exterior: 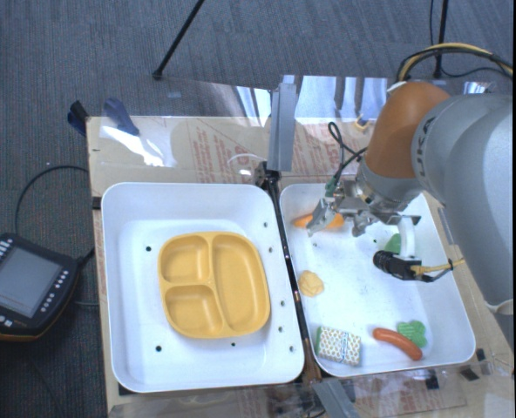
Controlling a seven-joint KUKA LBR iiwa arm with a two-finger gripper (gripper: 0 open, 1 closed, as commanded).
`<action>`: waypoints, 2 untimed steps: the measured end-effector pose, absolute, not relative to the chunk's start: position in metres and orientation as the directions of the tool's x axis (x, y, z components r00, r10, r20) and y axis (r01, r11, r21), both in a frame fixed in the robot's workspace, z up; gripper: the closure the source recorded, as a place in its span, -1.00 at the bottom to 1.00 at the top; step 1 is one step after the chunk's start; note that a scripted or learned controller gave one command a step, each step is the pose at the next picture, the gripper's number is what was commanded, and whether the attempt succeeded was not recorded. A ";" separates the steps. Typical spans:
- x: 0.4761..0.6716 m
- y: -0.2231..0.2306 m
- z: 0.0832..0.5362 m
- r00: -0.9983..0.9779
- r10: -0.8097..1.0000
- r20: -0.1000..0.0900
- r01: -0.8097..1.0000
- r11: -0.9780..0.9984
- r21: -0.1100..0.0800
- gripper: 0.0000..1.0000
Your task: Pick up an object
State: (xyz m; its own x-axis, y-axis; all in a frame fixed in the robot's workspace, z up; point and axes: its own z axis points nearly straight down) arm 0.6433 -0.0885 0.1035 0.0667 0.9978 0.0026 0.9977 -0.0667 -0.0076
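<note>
Gripper low in the right bin, over an orange piece near the bin's far-left corner.

In the camera view, the gripper is down inside the right bin, and its fingers stand a little apart, around or just beside a small orange piece; I cannot tell if they really press on it. The piece seems to lie on the bin floor, so in my judgement the grasp is not yet sure and the lifting is left to do. More things lie in this bin: a yellow round piece near the left wall, a checkered packet and a red sausage with a green piece along the near edge. The left bin holds a yellow divided plate.
</note>
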 end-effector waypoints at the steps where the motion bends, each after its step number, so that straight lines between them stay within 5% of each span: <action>1: 0.644 -0.090 0.123 0.081 0.997 0.002 0.997 -0.081 -0.005 -1.00; 2: 0.643 -0.086 0.104 0.091 0.996 0.001 0.996 -0.091 -0.010 -1.00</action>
